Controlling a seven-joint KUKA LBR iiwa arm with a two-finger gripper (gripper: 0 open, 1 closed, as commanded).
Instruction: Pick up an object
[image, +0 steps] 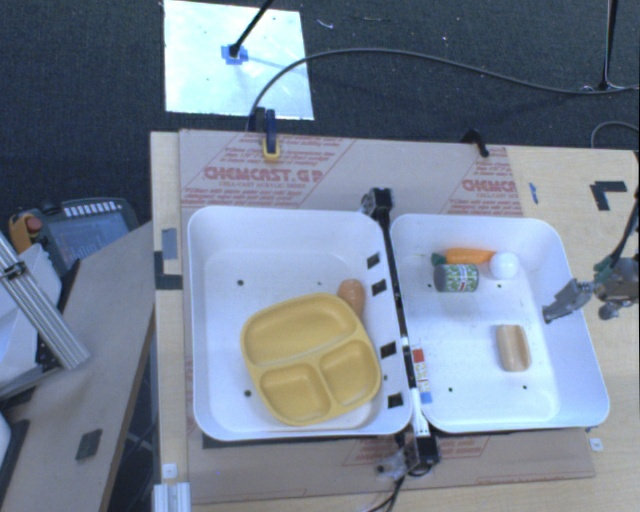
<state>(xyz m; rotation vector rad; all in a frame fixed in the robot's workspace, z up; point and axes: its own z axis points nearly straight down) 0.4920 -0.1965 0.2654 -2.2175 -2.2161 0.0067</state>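
The right bin (470, 405) holds a small can with a green and white label (456, 277), an orange carrot (468, 256) just behind it, a white ball (503, 265) beside the carrot, and a tan bread-like block (513, 347) nearer the front. My gripper (558, 308) reaches in from the right edge and hovers over the bin's right rim. It is to the right of the tan block and apart from every object, and I see nothing held in it.
The left bin (215, 300) holds a yellow divided tray (310, 355) with a small brown rounded object (351, 293) at its back right corner. A black clip strip (392, 300) runs along the seam between the bins. Cables cross the dark floor behind the bench.
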